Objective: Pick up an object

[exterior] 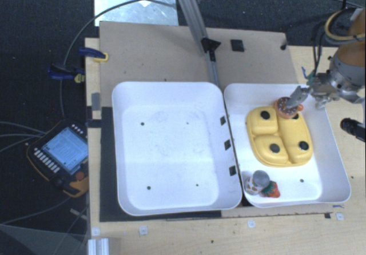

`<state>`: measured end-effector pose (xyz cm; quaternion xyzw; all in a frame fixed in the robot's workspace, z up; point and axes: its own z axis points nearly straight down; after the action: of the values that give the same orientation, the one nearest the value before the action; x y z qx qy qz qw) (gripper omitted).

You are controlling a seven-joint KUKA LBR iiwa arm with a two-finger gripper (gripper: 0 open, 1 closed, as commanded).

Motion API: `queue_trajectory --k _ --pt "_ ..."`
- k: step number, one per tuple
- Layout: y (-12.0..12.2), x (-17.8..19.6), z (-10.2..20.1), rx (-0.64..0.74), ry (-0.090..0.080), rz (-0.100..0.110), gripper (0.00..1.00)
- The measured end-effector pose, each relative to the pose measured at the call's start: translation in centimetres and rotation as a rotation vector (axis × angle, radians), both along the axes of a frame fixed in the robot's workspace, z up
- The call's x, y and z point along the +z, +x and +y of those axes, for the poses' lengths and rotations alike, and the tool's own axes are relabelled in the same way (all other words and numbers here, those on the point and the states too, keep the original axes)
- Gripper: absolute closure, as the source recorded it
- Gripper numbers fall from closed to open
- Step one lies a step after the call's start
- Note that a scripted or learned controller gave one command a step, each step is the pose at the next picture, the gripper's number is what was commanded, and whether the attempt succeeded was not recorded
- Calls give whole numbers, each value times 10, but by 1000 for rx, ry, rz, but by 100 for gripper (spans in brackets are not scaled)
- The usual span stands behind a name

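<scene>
In the right bin (329, 151), the end effector (293, 105) hides a small brown object (284, 107).

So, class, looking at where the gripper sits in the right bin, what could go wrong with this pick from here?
1. The gripper is over a small round brownish object resting against the top edge of the yellow block; the fingers may strike the block instead.
2. That object looks small and round, so it could slip or roll away.
3. The grey and orange items lie far off in the bin's near corner, beyond this attempt.
</scene>
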<state>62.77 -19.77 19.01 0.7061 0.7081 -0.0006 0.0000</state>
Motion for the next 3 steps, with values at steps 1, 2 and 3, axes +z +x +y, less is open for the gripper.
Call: queue_trajectory --k 1,2,3 --pt "-2 -61 -3 -2 1 1 0" --pt "2 -63 -4 1 -3 -12 0" --pt "2 -53 -4 2 -3 -14 100"
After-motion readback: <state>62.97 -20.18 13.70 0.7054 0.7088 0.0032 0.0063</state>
